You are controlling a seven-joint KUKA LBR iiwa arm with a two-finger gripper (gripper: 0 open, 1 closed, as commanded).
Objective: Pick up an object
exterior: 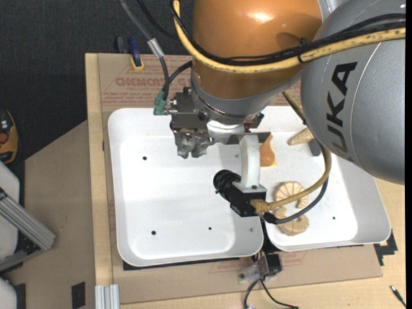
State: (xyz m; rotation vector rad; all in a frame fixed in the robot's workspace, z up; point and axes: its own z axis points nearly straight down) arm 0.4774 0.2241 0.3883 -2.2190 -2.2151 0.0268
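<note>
Two bins side by side on bench (96, 192); round ribbed objects (290, 195) in right bin (360, 217)

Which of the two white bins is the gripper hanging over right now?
The left bin. The gripper hangs over its upper part, while the right bin holds the tan pieces and lies beneath the arm's body.

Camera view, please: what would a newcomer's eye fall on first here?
The arm's big orange band and grey body crowd the top right. Below it, the tool hangs over the left white bin. In the right white bin lie tan, fan-shaped pieces and an orange object.
</note>
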